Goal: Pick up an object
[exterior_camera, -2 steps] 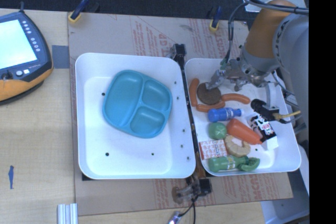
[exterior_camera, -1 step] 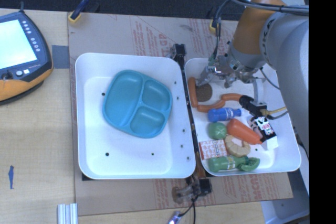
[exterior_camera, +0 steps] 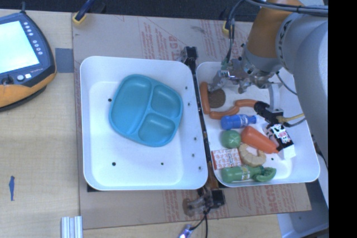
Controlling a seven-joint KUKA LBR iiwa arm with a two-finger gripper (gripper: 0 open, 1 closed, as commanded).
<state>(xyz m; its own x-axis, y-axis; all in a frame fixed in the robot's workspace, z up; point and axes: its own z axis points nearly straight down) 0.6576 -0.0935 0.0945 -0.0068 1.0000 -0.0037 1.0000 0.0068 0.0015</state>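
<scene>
The hand [exterior_camera: 241, 78] hung low over the upper part of the right bin [exterior_camera: 304, 175], near the top right of the frame. I could not tell if it was holding anything. Just left of it lay a brown round thing [exterior_camera: 216, 98] beside a long sausage [exterior_camera: 204, 98]. Lower down sat a blue bottle [exterior_camera: 238, 121], a carrot [exterior_camera: 259, 139] and green toys [exterior_camera: 249, 174]. The hand seemed to be reaching to grab. Next it would need to close on one toy and lift.
</scene>
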